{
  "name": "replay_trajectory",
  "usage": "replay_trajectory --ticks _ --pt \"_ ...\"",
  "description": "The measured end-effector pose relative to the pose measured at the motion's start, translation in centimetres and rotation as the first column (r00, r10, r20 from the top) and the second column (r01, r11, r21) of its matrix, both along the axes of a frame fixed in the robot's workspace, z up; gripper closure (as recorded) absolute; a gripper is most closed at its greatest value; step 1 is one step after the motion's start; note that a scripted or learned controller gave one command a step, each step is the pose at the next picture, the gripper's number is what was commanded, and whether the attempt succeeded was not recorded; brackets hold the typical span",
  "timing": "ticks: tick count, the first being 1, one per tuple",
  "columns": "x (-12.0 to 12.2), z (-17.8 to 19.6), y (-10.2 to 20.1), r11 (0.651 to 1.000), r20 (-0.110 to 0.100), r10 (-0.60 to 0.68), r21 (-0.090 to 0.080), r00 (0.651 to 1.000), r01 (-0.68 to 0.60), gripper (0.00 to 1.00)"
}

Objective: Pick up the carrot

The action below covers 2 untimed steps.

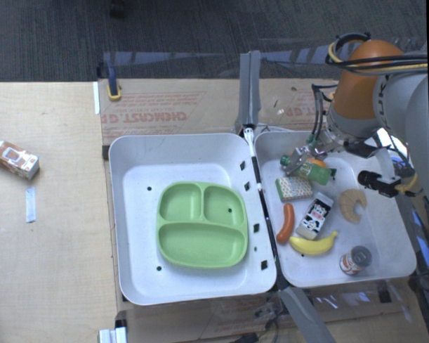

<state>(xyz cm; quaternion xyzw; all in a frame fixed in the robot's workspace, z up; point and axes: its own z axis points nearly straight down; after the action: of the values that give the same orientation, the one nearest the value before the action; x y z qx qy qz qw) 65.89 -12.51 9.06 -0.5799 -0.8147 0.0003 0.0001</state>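
Two shallow white bins sit side by side on the bench. The left bin (132, 226) holds a green divided plate (202, 225) with three compartments, lying flat near the bin's middle. The right bin (386, 263) holds a scatter of small things.

The arm (380, 91), grey with an orange band, reaches in from three o'clock and bends down over the far part of the right bin. Its gripper (303, 159) is down at about eleven o'clock in that bin. A small orange thing, seemingly the carrot (315, 161), lies right at the fingertips, touching a green bottle (318, 173) just beside it. From here it cannot be told how far the claw stands open, nor whether the carrot is between its fingers.

Below the gripper lies a speckled sponge (293, 188). At about seven o'clock in the right bin a red sausage (285, 223) lies lengthwise, and a yellow banana (313, 244) curves just beside its near end. A small black-and-white carton (316, 216) rests against the banana. Toward three o'clock is a tan, crescent-shaped piece (353, 204), and at five o'clock a small can (354, 260) stands upright.

Well apart, at nine o'clock on the bare bench, lies a small orange-and-white box (16, 160).
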Motion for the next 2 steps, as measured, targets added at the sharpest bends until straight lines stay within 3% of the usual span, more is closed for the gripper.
replay_trajectory --ticks 1,2 --pt "-0.3 5.6 -1.6 0.968 0.001 0.252 0.000 0.968 -0.252 0.00" --pt "-0.2 -0.1 -4.7 0.947 -0.004 0.321 0.002 0.947 -0.321 0.00"
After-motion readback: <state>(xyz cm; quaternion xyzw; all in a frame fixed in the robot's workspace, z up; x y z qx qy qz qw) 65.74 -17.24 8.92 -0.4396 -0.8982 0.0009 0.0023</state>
